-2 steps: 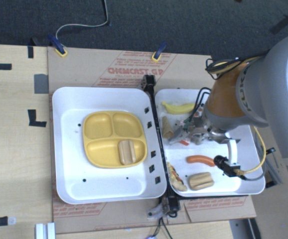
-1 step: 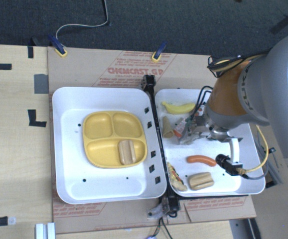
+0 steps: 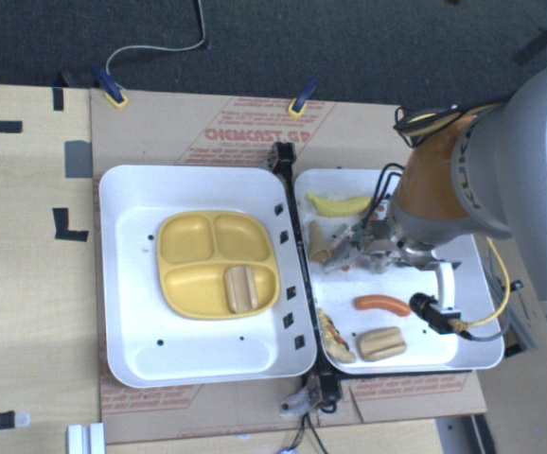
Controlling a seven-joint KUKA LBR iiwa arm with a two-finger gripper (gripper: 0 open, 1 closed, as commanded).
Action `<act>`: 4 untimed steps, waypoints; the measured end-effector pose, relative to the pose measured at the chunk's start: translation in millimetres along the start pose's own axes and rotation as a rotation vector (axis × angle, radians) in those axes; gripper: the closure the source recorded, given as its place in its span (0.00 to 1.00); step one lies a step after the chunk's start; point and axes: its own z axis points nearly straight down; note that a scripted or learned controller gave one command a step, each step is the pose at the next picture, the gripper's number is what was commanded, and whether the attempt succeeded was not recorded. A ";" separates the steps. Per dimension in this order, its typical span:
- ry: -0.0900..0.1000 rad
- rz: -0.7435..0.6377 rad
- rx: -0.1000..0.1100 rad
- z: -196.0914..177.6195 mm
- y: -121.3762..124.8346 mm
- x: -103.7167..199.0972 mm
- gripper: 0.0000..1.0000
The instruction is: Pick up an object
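Observation:
My gripper [image 3: 349, 251] is down in the right bin [image 3: 472, 348], near its upper left part, under the grey arm and orange band. A yellow banana [image 3: 338, 203] lies just above it. A brownish item [image 3: 321, 244] sits by the gripper's left side. Lower in the same bin lie a red sausage [image 3: 382, 304], a tan bread roll [image 3: 381, 343] and a small mixed food piece [image 3: 335, 337]. Nothing shows clearly between the gripper's tips.
The left bin [image 3: 132, 348] holds a yellow divided plate [image 3: 188, 239] with a tan bread piece [image 3: 241, 288] in its lower right compartment. A black divider [image 3: 292, 253] runs between the bins. Yellow and black cables [image 3: 496, 315] trail at the right.

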 end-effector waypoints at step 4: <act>0.001 -0.003 0.003 -18.2 -0.3 1.0 0.00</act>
